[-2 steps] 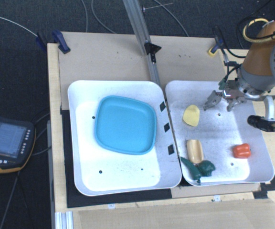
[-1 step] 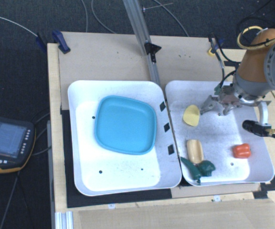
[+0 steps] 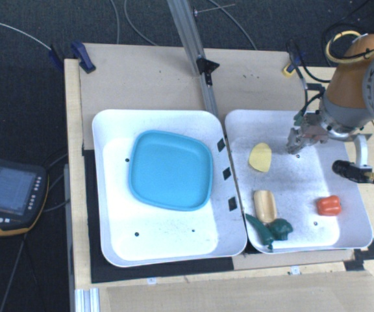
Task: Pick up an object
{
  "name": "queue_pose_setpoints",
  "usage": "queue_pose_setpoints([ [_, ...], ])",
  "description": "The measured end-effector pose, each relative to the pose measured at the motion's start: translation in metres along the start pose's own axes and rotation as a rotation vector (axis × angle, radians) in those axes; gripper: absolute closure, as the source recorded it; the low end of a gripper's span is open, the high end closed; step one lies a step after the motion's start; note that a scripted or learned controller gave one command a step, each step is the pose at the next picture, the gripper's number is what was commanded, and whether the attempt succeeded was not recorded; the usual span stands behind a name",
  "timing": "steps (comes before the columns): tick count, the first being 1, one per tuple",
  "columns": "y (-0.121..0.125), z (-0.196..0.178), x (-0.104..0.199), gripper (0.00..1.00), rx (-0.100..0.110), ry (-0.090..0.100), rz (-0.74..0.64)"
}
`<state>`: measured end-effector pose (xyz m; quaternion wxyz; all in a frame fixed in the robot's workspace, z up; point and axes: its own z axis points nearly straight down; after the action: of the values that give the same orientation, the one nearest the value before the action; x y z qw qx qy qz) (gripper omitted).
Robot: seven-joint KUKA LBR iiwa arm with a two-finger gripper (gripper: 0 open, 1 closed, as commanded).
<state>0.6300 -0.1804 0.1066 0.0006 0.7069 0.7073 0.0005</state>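
From my remote seat I saw the tool [image 3: 299, 142] hanging over the upper part of the right bin [image 3: 284, 119], close beside the yellow piece [image 3: 261, 157] but not touching it. I could not tell whether it stood apart or together; it was too small and dark against the bin floor. Nothing was visibly held.

The things to choose from all lay in that right bin: the yellow piece just left of the tool, a tan cylinder [image 3: 265, 205] lower down, a dark green toy [image 3: 272, 229] at the near edge touching the cylinder's lower end, and a red pepper [image 3: 328, 205] well apart toward the right. The left bin [image 3: 109, 174] held a blue plate [image 3: 171, 169].

I judged this to be the approach step, with no grasp made yet. The next move called for shifting slightly left over the yellow piece, descending straight, and closing squarely across its narrow width.
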Motion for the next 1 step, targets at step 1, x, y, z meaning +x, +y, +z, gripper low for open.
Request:
queue_pose_setpoints([
  [1,-0.0067,-0.058,0.004,1.0,-0.004,-0.001,0.0],
])
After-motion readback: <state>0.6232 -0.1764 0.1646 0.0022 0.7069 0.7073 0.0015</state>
